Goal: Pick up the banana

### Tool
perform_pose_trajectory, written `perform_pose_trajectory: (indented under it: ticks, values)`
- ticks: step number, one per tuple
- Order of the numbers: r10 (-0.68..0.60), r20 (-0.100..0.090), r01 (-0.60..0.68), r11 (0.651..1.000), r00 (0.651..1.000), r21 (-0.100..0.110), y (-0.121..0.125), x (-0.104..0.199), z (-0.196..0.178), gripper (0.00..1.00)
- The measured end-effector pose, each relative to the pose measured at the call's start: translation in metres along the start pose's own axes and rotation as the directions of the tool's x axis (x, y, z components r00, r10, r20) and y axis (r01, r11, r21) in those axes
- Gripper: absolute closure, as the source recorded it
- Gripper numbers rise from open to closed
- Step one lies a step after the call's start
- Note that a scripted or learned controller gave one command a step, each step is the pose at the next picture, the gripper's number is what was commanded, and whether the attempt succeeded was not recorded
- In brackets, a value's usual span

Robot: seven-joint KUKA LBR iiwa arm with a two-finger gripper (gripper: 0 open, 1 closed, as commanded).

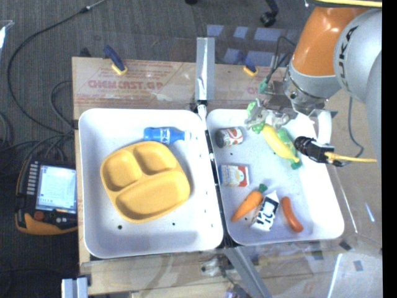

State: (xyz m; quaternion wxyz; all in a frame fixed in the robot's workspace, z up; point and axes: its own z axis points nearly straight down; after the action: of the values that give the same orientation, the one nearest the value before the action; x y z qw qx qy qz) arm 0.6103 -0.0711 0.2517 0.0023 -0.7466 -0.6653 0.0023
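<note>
While hovering over the right bin's (335, 197) far corner, pincer (268, 113) state impossible to tell — banana (277, 141) just below, green toy (252, 112) beside; risks grabbing wrong item.

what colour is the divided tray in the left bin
Yellow, a plain mustard shade with no pattern. The divided tray shows best in the camera view, lying in the left bin.
</note>
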Motion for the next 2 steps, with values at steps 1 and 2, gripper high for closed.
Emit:
perform_pose_trajectory:
  ticks: [1, 2]
  values:
    - [0.017, 0.004, -0.017, 1.0, 1.0, -0.001, 0.013, -0.016, 0.015, 1.0]
    - [0.135, 0.001, -0.135, 0.991, 0.991, 0.001, 0.001, -0.077, 0.149, 1.0]
